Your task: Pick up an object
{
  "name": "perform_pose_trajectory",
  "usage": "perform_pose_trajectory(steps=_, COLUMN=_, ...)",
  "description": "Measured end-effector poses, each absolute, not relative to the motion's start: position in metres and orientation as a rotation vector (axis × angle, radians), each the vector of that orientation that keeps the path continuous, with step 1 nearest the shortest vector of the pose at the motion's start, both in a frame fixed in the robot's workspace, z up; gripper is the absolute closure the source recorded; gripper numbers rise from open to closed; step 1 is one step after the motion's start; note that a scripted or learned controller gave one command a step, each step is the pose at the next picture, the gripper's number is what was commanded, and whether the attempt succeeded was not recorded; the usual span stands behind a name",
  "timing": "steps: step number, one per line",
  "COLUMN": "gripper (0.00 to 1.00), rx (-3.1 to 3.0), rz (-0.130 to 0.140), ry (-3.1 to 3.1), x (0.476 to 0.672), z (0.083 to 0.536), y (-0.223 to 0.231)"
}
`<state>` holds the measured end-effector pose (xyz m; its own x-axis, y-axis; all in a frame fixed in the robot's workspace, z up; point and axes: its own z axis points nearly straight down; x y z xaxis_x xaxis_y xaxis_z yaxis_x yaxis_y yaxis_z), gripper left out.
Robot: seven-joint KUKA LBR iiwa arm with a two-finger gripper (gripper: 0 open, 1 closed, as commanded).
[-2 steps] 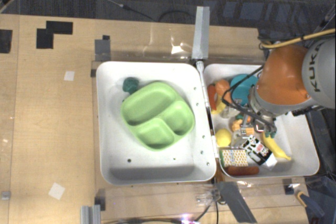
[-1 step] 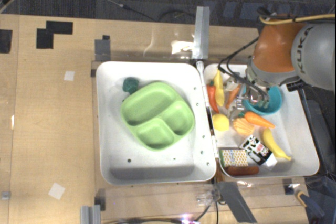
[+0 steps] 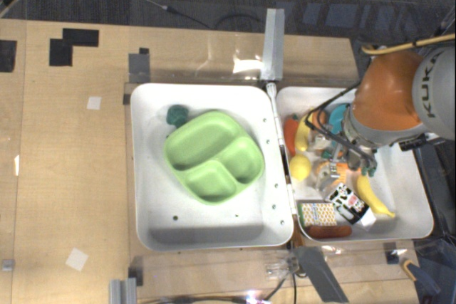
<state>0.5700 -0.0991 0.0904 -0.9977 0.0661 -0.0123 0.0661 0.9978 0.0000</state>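
The grey arm with its orange band (image 3: 385,92) reaches over the right-hand shallow white bin (image 3: 417,213), and the hand (image 3: 340,164) hangs low among the clutter there; whether it is apart or together I cannot tell, for the wrist covers it. Just to the hand's left lies a round yellow lemon-like fruit (image 3: 300,166); beyond that, against the bin's left wall, a long orange-red piece (image 3: 291,135). Close on the hand's right a yellow banana (image 3: 373,196) lies at a slant; just below the hand sits a small black-and-white patterned block (image 3: 348,201), and further below-left a flat checked packet (image 3: 318,213) touching a dark red strip (image 3: 328,231). Well to the left, across the divider, the other white bin (image 3: 153,217) carries a green sectioned plastic tray (image 3: 212,155) with a small dark teal lump (image 3: 177,113) just beside its upper corner; both bins rest on the pale wooden worktop (image 3: 64,174).
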Motion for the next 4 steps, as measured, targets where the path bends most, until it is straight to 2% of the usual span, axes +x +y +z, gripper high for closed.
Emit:
perform_pose_trajectory(steps=1, gripper=0.0, rx=0.305, rz=-0.004, ry=3.126, x=0.663, z=0.089, y=-0.085)
perform_pose_trajectory(steps=2, gripper=0.0, rx=0.262, rz=0.0, ry=3.118, x=0.595, z=0.09, y=-0.088)
perform_pose_trajectory(steps=3, gripper=0.0, rx=0.267, rz=0.0, ry=3.113, x=0.538, z=0.091, y=-0.09)
perform_pose_trajectory(steps=4, gripper=0.0, rx=0.574, rz=0.004, ry=3.076, x=0.645, z=0.088, y=-0.111)
